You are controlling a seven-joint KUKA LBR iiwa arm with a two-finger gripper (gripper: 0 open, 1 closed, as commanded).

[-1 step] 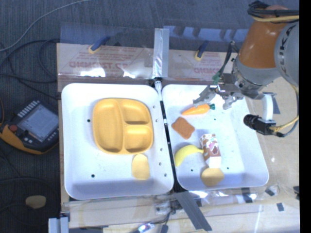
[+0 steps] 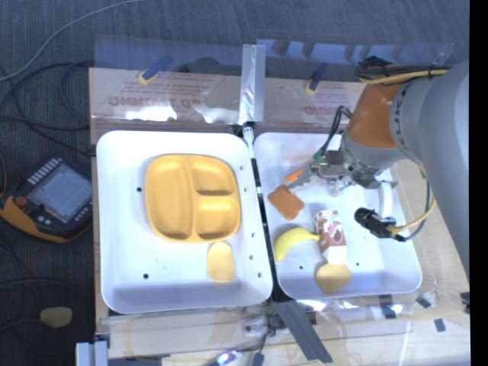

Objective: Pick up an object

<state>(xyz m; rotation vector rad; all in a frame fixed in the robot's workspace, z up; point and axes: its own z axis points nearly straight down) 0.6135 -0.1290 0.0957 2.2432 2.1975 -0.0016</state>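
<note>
Hand (image 2: 326, 166) lowered into right bin (image 2: 396, 277), grip state cannot be told. Brown cracker-like piece (image 2: 285, 201) lies just beside hand, toward divider: judged light, stiff, brittle; best pinched across flat edges.

Arm (image 2: 427, 120) cut off at right edge, pincer (image 2: 329, 168) tips hidden (beneath the wrist)
</note>
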